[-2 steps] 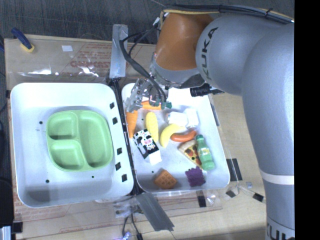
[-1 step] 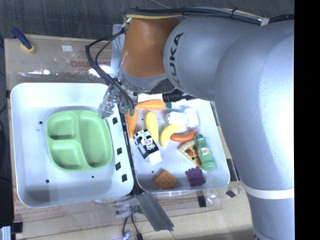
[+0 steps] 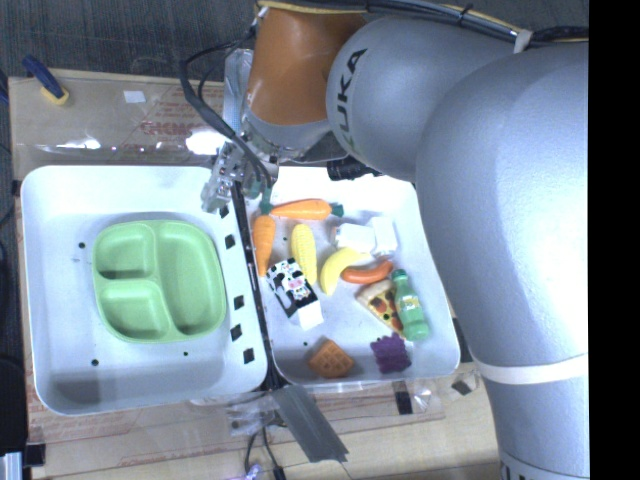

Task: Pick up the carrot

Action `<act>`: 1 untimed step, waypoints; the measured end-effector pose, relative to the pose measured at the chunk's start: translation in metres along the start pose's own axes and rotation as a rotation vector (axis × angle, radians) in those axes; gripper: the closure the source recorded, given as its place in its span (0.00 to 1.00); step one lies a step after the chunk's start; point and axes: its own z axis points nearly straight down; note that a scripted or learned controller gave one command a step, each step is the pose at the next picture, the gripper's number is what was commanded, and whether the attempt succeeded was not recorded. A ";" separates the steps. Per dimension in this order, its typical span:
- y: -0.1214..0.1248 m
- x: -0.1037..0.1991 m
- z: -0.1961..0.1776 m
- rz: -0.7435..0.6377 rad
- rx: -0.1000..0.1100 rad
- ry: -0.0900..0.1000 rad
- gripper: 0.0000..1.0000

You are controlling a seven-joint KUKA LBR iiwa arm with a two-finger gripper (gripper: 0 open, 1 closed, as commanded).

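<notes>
the gripper [image 3: 232, 183] hangs over the upper end of the divider [image 3: 245, 268] where the two white bins meet, just beyond the top of the nearer carrot [image 3: 263, 242]; whether it is apart or together cannot be told from this angle. nothing shows in its grasp. that carrot lies upright along the divider, inside the right bin [image 3: 440, 308], touching or nearly touching the wall. a second carrot [image 3: 300, 209] lies crosswise just above it, leafy end pointing away from the divider. beside the first carrot, farther from the divider, sit a corn cob [image 3: 303, 252], a banana [image 3: 340, 266] and a cow-patterned carton [image 3: 293, 288]. on the other side of the divider, the left bin [image 3: 50, 208] holds a green sectioned plate [image 3: 157, 279].
</notes>
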 end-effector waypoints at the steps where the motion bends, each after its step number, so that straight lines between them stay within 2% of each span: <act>1: -0.005 0.052 -0.012 -0.254 0.000 0.002 1.00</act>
